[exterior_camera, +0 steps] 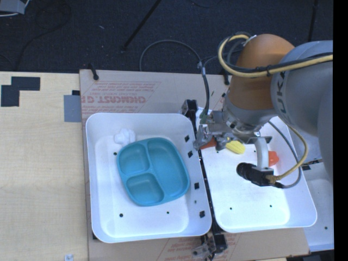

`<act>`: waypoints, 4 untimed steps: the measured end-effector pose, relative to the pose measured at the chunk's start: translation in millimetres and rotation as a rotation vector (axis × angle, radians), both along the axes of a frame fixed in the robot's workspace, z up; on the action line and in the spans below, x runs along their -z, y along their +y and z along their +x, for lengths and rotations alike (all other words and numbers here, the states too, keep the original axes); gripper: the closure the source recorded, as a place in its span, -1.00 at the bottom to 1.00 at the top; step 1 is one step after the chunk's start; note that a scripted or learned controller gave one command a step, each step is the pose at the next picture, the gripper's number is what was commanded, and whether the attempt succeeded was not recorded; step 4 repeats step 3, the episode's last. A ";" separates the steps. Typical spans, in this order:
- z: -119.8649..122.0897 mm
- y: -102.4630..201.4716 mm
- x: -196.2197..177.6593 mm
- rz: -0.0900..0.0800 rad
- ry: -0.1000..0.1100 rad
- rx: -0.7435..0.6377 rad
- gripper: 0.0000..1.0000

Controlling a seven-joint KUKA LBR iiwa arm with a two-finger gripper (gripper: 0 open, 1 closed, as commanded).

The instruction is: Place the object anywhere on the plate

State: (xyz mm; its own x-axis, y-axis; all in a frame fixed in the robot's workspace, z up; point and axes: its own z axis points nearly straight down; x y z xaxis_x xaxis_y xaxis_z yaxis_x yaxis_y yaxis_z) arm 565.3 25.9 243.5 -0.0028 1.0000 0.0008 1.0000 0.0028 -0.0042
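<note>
The yellow object (235, 147) lies in the right bin (255, 211) near its far edge, long axis slanting from far-left to near-right, just beside the gripper (215, 140). The blue plate (153, 171) sits mid-left bin (103, 211). An orange object (273, 158) lies nearby.

bench (43, 189) | light wood | bears two white bins: left bin (103, 211), right bin (261, 211)
</note>
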 end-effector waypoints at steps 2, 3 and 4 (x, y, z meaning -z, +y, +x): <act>56.3 90.8 26.3 0.000 -0.002 -0.001 1.00; 55.2 89.4 25.8 -0.002 0.000 0.000 -1.00; 55.2 89.4 25.8 -0.002 0.000 0.000 -1.00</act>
